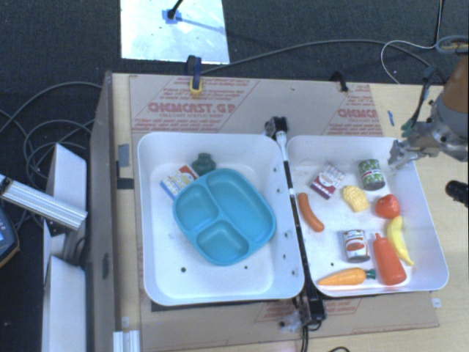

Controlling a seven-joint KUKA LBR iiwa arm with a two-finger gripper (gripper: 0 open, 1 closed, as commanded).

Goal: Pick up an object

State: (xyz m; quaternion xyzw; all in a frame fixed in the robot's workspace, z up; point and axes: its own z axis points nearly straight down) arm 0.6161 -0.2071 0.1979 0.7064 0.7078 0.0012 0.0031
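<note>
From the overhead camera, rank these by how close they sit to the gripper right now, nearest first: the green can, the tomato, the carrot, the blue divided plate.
Gripper sits at the right bin's upper right edge.
1. Green can: just left of it, upper right bin.
2. Tomato: right side, below the can.
3. Carrot: right bin's bottom edge.
4. Blue divided plate: left bin, farthest.

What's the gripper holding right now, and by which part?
Nothing that the view shows. The gripper sits at the far right rim of the right bin, near the green can, with no object seen between its fingers.
</note>
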